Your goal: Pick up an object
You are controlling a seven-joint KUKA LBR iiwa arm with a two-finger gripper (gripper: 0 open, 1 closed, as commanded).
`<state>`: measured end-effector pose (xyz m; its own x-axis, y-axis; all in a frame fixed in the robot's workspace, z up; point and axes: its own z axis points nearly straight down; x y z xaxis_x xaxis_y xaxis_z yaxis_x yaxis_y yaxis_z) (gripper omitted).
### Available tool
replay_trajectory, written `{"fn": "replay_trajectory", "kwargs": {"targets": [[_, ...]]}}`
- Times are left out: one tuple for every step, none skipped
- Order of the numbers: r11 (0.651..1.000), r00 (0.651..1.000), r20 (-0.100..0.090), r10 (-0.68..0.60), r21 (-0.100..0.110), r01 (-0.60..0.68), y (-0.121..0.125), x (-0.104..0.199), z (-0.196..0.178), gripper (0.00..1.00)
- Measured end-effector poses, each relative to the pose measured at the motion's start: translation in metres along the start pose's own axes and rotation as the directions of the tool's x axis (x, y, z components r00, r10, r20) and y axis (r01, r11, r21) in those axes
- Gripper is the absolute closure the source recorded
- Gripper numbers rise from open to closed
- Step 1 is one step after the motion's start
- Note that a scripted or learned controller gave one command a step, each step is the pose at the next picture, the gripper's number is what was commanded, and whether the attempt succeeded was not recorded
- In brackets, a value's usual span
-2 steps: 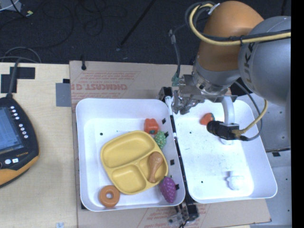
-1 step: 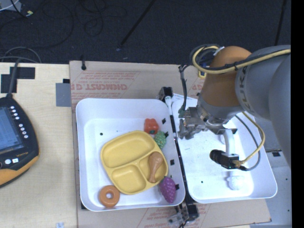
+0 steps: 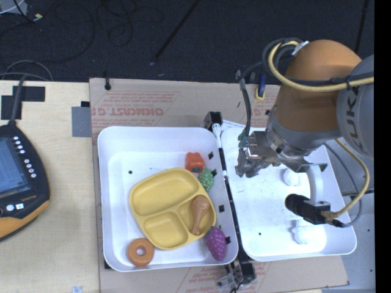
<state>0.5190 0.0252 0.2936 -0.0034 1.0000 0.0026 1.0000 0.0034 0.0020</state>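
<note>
My gripper (image 3: 247, 165) hangs over the left part of the right bin (image 3: 269, 249), close to the wall shared with the left bin; nothing is visibly held in it. In the left bin (image 3: 113, 163) lies a yellow divided plate (image 3: 160, 203) with a brown drumstick (image 3: 199, 212) resting on its right side. A red pepper (image 3: 194, 161) and a small green piece (image 3: 206, 178) sit just behind the plate. A purple bunch of grapes (image 3: 215, 242) lies at the plate's front right, and an orange doughnut (image 3: 140, 252) at its front left.
Two small white pieces (image 3: 300, 233) (image 3: 291, 177) lie in the right bin, on its right half. The arm's bulky grey and orange body (image 3: 314, 96) covers the back of that bin. A handheld controller (image 3: 15, 173) rests on the bench at the far left.
</note>
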Motion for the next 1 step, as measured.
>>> {"fn": "replay_trajectory", "kwargs": {"targets": [[1.000, 1.000, 0.000, -0.002, -0.005, 0.002, -0.0003, 0.0395, -0.0962, 1.00]]}}
